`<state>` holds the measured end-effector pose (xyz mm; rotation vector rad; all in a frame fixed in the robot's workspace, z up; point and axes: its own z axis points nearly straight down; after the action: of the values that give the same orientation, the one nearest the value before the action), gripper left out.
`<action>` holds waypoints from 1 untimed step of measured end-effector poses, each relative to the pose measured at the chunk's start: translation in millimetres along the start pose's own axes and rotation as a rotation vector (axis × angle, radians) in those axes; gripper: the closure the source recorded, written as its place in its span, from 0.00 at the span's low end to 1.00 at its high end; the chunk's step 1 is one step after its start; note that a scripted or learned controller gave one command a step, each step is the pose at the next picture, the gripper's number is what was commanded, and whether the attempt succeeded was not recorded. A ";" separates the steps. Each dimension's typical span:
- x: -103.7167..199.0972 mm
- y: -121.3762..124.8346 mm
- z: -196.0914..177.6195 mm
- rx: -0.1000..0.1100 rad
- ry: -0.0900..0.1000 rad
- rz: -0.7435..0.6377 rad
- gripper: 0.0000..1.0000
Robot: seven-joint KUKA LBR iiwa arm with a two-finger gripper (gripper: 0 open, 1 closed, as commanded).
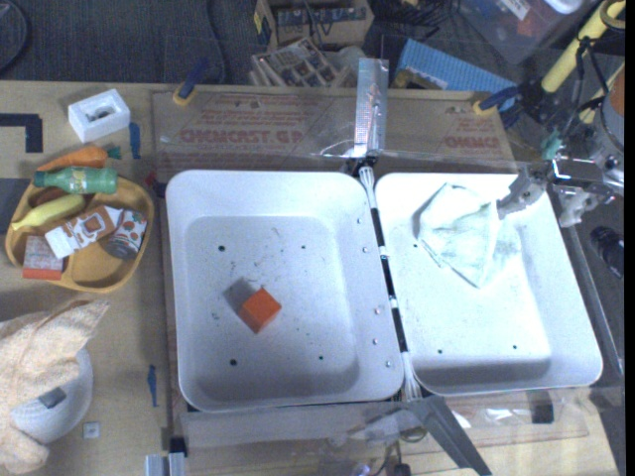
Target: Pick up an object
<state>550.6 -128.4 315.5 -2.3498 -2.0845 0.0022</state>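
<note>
The hand [518, 196] sits low at the far right side of the right bin [496, 330], at the upper right corner of a crumpled pale sheet [461, 234], a thin cloth or a plastic wrapper, which lies in the far half of that bin. The tip of the hand appears to touch or overlap that corner, but at this slant and with the blur there I cannot tell whether it is set wide or narrow, nor whether any of the sheet is caught in it. The sheet looks bunched and slightly peaked toward the hand, which could mean a pinch at the corner or merely how it lies; most of it rests on the bin floor, so nothing is plainly lifted. The other candidate, an orange block [262, 309], rests on the floor of the left bin [298, 236], a little left of that bin's middle and well apart from the hand. My reading is that the task is at the grasping stage on the sheet: the approach is made, while a secure hold and the lift are not yet shown. What is left is to close firmly on the corner, raise it clear of the bin, and confirm the whole sheet comes up rather than slipping out
</note>
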 end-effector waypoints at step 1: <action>25.0 68.2 147.1 0.003 0.001 0.062 0.00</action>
<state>621.1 -111.8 168.3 -2.4105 -2.0093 0.0050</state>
